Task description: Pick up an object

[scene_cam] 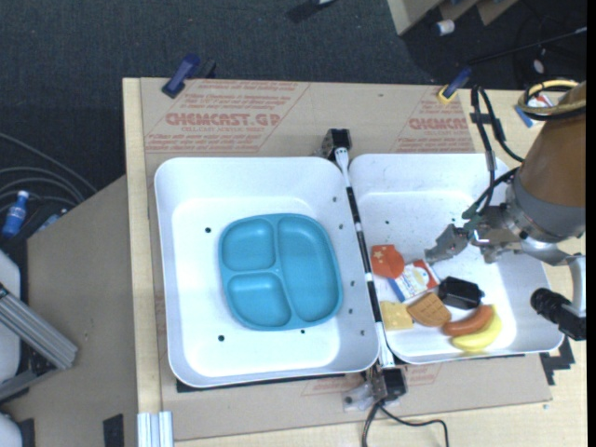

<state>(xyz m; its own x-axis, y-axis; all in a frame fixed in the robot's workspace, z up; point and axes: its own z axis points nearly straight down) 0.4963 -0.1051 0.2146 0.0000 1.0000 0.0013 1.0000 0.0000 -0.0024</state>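
The arm reaches in from the right, and the tool (452, 242) hangs over the right bin (410, 180), above its middle. Whether it is spread or closed, I cannot tell from this slant. Nothing sits in its grasp. Below it, the objects huddle in the bin's near corner: an orange-red piece (386, 260), a white packet (416, 280), a black block (460, 293), a tan cracker-like slice (397, 317), a brown cookie (429, 311), a sausage (468, 322) touching a yellow banana (477, 338). In the left bin (186, 189) lies a blue divided plate (278, 270), flat and centred.
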